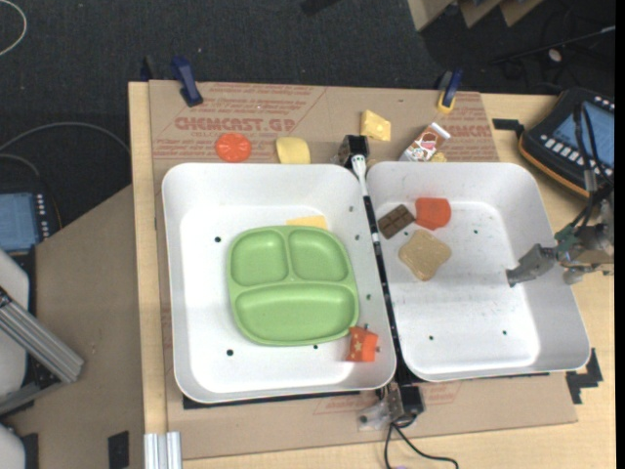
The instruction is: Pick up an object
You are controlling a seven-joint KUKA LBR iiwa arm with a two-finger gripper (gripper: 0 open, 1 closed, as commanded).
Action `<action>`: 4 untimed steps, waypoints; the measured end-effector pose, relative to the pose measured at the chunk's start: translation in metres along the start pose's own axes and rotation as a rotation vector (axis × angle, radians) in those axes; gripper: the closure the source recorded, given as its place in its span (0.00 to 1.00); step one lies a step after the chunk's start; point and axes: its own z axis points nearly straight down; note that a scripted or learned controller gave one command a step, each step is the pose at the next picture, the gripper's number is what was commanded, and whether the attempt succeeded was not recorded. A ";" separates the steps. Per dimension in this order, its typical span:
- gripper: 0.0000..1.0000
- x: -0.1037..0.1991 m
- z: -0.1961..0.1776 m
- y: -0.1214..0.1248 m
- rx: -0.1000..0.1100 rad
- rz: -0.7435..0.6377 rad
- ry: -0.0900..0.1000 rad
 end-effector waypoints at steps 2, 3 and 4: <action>0.00 0.062 0.137 0.117 0.003 0.000 0.001; 0.00 -0.032 0.139 0.179 0.065 -0.011 0.031; 0.00 0.054 0.127 0.188 0.003 -0.007 0.004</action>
